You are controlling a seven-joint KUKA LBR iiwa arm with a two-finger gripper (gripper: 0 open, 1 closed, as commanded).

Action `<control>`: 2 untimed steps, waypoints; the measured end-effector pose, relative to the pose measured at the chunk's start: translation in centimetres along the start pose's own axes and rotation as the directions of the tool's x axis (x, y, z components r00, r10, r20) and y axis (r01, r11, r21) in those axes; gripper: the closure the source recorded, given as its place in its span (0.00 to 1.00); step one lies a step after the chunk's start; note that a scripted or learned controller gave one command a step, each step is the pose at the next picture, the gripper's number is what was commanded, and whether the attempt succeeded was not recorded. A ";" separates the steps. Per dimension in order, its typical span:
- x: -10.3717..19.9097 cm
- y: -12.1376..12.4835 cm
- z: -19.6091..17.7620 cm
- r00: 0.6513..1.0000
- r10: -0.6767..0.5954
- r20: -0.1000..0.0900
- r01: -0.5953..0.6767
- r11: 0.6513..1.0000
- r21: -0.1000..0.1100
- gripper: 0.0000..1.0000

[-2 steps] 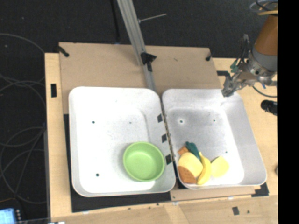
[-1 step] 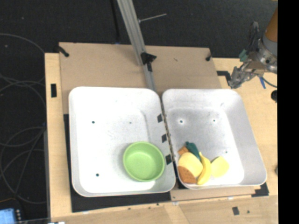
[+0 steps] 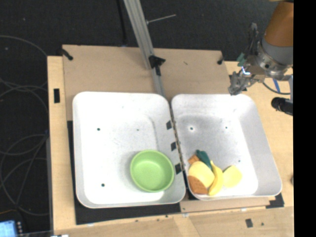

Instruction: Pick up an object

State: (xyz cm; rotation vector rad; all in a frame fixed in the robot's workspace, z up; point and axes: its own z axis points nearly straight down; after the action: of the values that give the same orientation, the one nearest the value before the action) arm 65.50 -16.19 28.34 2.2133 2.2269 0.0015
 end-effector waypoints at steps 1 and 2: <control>5.2 -1.1 1.6 1.000 0.004 0.000 -0.004 1.000 0.000 1.00; 9.7 -2.3 3.1 1.000 0.004 0.000 -0.004 1.000 0.001 1.00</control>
State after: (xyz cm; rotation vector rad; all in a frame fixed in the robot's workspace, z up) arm 63.14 -6.52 25.27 2.2184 2.2232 0.0001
